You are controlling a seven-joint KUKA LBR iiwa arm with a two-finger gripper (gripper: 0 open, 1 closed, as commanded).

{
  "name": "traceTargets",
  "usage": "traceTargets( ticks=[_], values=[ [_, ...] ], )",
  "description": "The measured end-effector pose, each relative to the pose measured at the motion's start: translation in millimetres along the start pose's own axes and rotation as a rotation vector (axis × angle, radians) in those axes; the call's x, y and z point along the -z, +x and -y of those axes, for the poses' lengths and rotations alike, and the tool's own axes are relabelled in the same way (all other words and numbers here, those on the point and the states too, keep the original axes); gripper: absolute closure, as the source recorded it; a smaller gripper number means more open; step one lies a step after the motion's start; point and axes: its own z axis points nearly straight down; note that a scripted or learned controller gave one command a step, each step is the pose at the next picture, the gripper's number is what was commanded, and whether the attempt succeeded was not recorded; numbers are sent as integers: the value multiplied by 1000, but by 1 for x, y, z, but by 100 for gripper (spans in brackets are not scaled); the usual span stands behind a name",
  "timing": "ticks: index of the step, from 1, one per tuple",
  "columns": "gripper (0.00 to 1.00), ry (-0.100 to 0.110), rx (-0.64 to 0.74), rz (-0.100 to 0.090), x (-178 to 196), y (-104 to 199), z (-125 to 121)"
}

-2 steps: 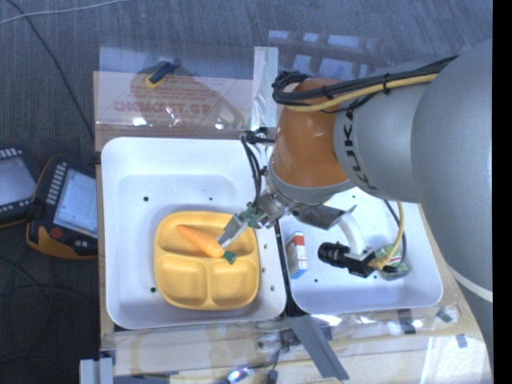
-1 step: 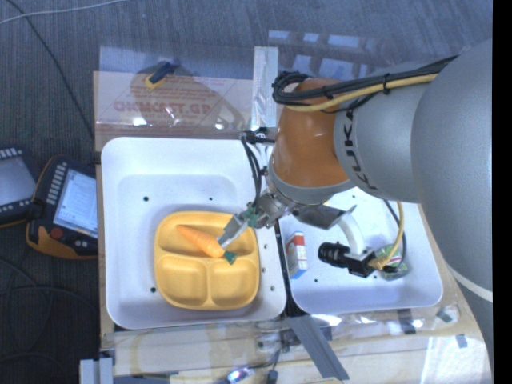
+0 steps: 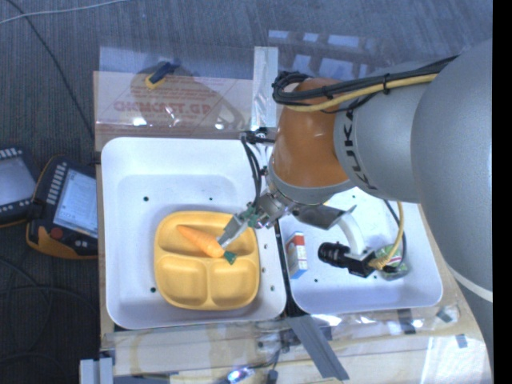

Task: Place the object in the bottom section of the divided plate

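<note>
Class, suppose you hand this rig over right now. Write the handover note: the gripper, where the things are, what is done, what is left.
Gripper: low over the left bin, at the right end of the carrot.
Carrot: lying at a slant in the large upper section of the yellow divided plate.
Done: nothing yet; both lower sections are bare.
Left: get the carrot into the bottom section.
Aside: a small white and red tube lies in the right bin.

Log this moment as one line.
gripper at carrot | carrot in plate top section | plate in left bin | placement pending
</note>
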Motion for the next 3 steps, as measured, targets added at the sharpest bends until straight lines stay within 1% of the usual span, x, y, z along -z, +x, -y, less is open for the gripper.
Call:
traceTargets(
  ticks=[1, 2, 3],
  values=[
    [0, -1, 211, 3, 12, 10, -65],
    [0, 1, 169, 3, 6, 3, -24],
    [0, 0, 170, 2, 6, 3, -24]
  ],
)
